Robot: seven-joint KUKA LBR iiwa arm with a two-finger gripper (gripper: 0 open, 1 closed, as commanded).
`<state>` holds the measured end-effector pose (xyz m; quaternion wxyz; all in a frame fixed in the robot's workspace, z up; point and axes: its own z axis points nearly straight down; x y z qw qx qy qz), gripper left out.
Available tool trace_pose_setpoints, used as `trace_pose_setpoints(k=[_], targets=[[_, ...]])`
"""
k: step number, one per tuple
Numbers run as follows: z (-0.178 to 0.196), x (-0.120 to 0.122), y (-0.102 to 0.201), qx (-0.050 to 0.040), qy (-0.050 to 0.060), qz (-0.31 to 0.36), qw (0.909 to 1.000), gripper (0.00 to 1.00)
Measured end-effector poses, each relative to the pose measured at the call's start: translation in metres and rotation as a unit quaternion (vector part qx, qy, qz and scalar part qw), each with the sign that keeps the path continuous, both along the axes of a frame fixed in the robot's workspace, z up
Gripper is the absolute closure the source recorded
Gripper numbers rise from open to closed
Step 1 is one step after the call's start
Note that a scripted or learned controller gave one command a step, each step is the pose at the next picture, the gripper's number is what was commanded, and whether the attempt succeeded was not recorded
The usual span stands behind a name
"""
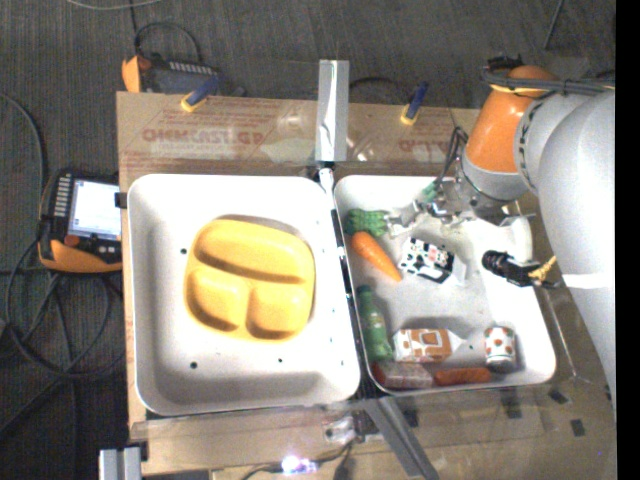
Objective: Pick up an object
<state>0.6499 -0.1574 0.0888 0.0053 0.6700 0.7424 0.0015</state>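
Observation:
My gripper (432,230) hangs low over the upper middle of the right bin (530,368), below the orange band (498,133) of the arm. Directly under it lies a small white object with black marks (428,259). An orange carrot (375,254) with green leaves (364,221) lies just left of the gripper. Along the bin's left wall lies a green bottle (375,323). At the front are a small white and orange carton (425,344), a little can (500,345) and a red sausage-like piece (440,376).
The left bin (150,298) holds a yellow divided plate (252,276). A metal post (332,108) stands behind the gap between the bins. The grey arm body (585,218) covers the right bin's right side. A black knob (500,264) sticks out near it.

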Motion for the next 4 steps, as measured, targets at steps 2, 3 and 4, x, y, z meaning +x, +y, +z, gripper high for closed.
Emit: trace_pose_setpoints(k=[2, 3, 4], targets=[[0.010, -0.047, 0.029, 0.0009, 0.008, -0.006, 0.9999, 1.00], [0.010, -0.047, 0.029, 0.0010, 0.008, -0.006, 0.9999, 0.00], [0.015, -0.048, 0.029, 0.0018, 0.011, -0.006, 0.9999, 1.00]])
